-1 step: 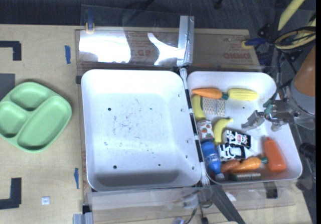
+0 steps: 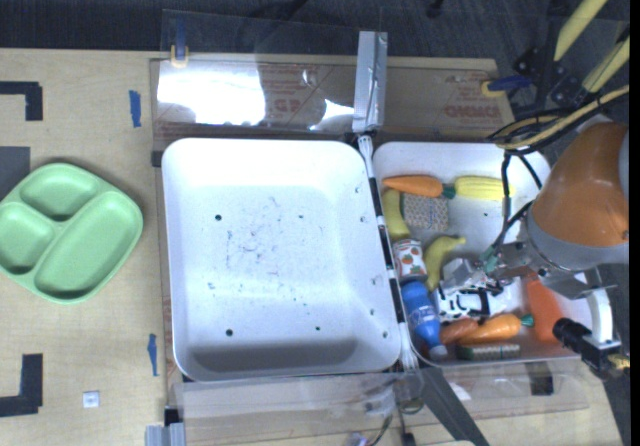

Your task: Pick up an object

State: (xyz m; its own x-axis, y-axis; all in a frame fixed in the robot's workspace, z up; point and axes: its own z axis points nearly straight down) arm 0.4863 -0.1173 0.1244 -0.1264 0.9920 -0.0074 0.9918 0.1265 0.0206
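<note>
The right bin (image 2: 452, 156) holds a pile of toy items. A carrot (image 2: 412, 186) and a yellow corn cob (image 2: 480, 189) lie along its far side, with a grey piece (image 2: 425, 215) just below them. A banana (image 2: 441, 253) lies in the middle, a small printed can (image 2: 409, 258) stands left of it, and a blue bottle (image 2: 421, 313) lies near the front left. Two orange carrots (image 2: 487, 328) rest along the front wall. My gripper (image 2: 470, 286) is low in the bin, right of the banana and just above the front carrots, among the items.
The left bin (image 2: 270, 254) sits beside the right one, sharing a divider wall (image 2: 384, 244). A green sectioned plate (image 2: 65, 230) lies on the bench at far left. The arm's orange band (image 2: 592, 199) hangs over the right bin's right edge. Clear plastic panels stand behind the bins.
</note>
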